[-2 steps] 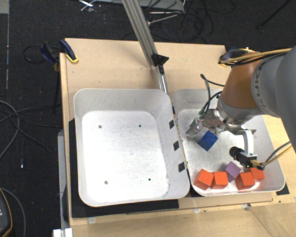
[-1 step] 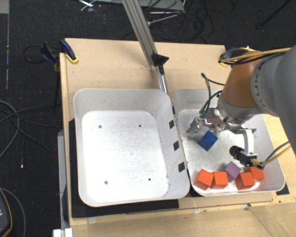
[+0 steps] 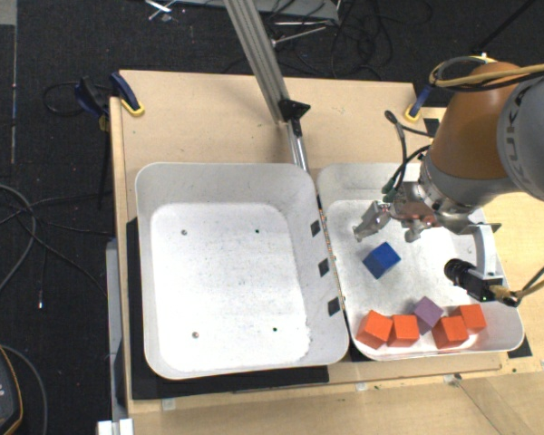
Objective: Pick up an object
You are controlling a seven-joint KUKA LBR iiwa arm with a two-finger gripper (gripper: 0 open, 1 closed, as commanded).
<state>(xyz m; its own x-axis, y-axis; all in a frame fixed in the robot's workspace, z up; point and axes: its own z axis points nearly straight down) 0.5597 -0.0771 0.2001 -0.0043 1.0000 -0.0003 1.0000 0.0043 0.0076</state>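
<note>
along the lower edge of the right bin (image 3: 500, 344), in the lower right of the frame, a row of blocks lies against the near wall: an orange block (image 3: 374, 328) at the left end, a second orange block (image 3: 404, 330) touching it, a purple block (image 3: 428, 312) just behind and to the right, then a third orange block (image 3: 450, 331) and a fourth orange block (image 3: 472, 316) at the right end, close to each other. a black cylindrical part (image 3: 467, 278) of the arm's tooling hangs over the bin's right side, just above that row.

further up, near the middle of the same bin, a blue block (image 3: 381, 260) sits alone on the white floor, turned at an angle and well apart from the row.

just above the blue block hangs the gripper (image 3: 387, 224), its two fingers spread apart with nothing between them; the left fingertip (image 3: 363, 228) is above and to the left of the block, and it cannot be told whether any part touches it. the grey arm with its orange band (image 3: 471, 139) reaches in from the right edge of the frame.

the left bin (image 3: 154, 243) fills the centre-left of the frame, side by side with the right one on the tan bench (image 3: 208, 116).

at the far edge, a grey metal pole (image 3: 258, 48) slants from the top centre down to the gap between the bins.
</note>
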